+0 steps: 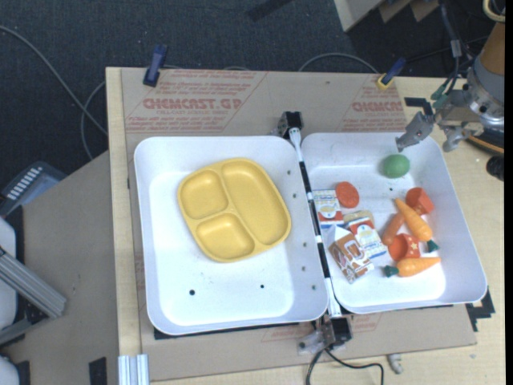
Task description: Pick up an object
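At the upper right of the frame, the grey metal gripper (429, 131) has 2 thin fingers; black cables trail above.

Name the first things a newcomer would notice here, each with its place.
The yellow divided plate lies alone in the left bin. The right bin holds a jumble of toy food: carrots, small cartons and a green ball. The gripper hangs just above that ball, at the bin's far edge.
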You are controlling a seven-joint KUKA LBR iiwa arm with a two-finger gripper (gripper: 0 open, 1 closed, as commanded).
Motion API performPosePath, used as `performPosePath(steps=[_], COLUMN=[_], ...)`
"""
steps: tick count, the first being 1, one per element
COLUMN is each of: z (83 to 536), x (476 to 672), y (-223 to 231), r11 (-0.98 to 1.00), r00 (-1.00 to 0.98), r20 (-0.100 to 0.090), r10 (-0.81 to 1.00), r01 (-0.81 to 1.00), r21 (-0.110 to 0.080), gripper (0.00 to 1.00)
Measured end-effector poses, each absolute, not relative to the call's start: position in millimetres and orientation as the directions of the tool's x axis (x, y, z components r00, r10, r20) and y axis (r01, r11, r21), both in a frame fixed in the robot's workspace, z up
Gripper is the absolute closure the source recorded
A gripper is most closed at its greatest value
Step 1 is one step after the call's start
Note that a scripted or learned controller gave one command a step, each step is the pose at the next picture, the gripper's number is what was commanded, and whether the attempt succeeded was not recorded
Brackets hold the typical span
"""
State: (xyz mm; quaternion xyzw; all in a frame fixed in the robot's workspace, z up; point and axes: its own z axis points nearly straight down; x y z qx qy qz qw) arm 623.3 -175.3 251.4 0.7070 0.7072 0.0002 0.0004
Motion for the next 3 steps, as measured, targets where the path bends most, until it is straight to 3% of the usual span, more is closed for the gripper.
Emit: performPosePath(steps=[1,2,3], z=[172,84,96], x=[666.2,666.2,667.4], y=[-194,-176,-177], r11=[0.001,0.001,0.002], r00=[-0.001,-0.001,-0.002], r20=[-0.001,0.001,-0.002], r10=[1.000,1.000,1.000], r01=[1.000,1.000,1.000], r21=[0.000,-0.001,0.002], gripper=[0.00,0.00,1.00])
